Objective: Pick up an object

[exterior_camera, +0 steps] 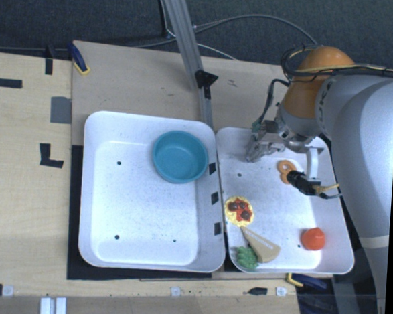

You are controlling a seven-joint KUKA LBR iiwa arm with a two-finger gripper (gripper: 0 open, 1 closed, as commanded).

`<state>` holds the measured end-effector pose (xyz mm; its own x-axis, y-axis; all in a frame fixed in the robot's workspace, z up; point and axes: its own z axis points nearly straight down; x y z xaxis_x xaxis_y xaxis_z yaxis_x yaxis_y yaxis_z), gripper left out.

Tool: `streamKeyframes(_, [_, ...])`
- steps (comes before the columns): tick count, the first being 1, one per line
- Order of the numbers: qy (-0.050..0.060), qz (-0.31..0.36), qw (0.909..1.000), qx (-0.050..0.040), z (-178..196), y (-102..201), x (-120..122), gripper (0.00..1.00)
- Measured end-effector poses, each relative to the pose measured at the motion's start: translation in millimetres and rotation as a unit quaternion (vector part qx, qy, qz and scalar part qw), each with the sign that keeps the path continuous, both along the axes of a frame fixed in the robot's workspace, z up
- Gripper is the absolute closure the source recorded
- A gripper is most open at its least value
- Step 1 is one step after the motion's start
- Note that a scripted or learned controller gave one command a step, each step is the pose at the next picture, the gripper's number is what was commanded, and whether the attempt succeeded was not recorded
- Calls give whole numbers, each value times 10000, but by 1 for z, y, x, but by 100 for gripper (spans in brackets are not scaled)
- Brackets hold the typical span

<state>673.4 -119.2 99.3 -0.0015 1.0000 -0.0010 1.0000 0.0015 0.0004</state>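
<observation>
The arm (pixel 359 131) comes in from the right, grey w/ an orange band above the wrist, and reaches down over the top of the right bin (pixel 330 263). The tool (pixel 259 150) sits near that bin's upper left corner, close to the back wall, just above the white floor. Its fingers point down and look a little apart, w/ nothing seen between them. No obj is held.

Right bin contents: a small orange ring-shaped piece (pixel 286 171) lies right of the tool, near but apart from it, partly behind a black cable fitting. Approx mid-bin, by the left wall, lies a round yellow item w/ red and dark spots (pixel 239 211). Below it, a beige wedge (pixel 260 247) lies at a slant; its lower left end touches or overlaps a green leafy item (pixel 246 258) at the bin's front edge. A red-orange rounded obj (pixel 313 238) sits alone toward the front right, well apart from the rest.

Left bin (pixel 110 234): one blue bowl (pixel 180 156), upright, in the upper right corner, close to the wall shared w/ the right bin.

Both bins sit side by side on the bench (pixel 121 80), light wood colour, w/ dark tape marks at the left. A grey pole (pixel 184 38) slants down from the top to the gap between the bins.
</observation>
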Motion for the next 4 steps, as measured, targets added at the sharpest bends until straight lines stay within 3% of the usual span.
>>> streamKeyframes(1, [-21,-2,10000,2,60,2,-5,100])
streamKeyframes(3, [-11,-5,10000,3,141,4,1,100])
streamKeyframes(4, [0,7,10000,9,139,51,-12,100])
